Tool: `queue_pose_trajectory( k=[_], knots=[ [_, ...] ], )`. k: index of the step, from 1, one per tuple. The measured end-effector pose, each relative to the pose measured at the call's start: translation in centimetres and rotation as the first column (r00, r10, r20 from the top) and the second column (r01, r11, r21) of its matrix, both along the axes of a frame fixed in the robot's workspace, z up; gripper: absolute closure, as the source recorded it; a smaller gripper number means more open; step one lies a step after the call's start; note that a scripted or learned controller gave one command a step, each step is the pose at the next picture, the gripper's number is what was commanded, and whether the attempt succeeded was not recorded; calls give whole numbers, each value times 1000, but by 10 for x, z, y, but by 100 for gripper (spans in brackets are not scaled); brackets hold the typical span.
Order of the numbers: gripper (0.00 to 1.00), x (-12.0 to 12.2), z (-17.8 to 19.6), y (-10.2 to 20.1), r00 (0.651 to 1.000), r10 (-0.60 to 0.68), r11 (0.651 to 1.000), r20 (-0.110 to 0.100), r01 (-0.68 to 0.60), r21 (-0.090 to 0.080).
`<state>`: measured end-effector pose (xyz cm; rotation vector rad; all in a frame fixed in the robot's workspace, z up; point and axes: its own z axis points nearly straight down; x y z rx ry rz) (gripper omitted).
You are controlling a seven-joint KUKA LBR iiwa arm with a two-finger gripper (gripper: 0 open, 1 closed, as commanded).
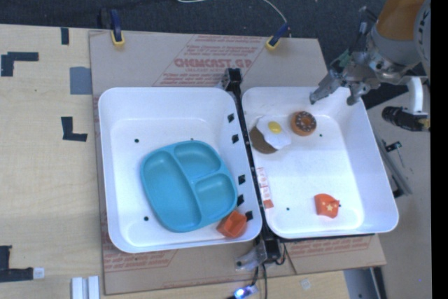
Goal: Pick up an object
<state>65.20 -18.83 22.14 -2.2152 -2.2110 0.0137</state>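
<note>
1. In the left bin, a blue divided plate lies flat toward 6 o'clock of the bin floor, with three compartments.
2. At about 5 o'clock of that bin, just beside the plate's lower right edge, sits a small orange block, close to the divider between the bins.
3. In the right bin, at about 10 o'clock, a fried-egg toy with a yellow yolk rests partly over a brown round piece.
4. Just to the egg's right, toward 12 o'clock, lies a chocolate doughnut.
5. Toward 5 o'clock lies a small orange-red piece with a yellow star, well apart from the others.
6. Over the bin's 1 o'clock corner hangs the gripper, fingers spread apart with nothing between them, near the doughnut but not touching it.
</note>
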Motion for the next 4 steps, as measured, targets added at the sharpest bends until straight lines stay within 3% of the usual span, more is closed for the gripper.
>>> queue_pose_trajectory(
  k=[1, 3, 4],
  knots=[
    [0, 3, 8, 1, 1000, 3, 1000, 13, -3, -3],
    [0, 12, -110, 2, 1000, 4, 1000, 8, -4, -2],
    [0, 12, -137, 3, 1000, 5, 1000, 14, -5, -4]
  ],
)
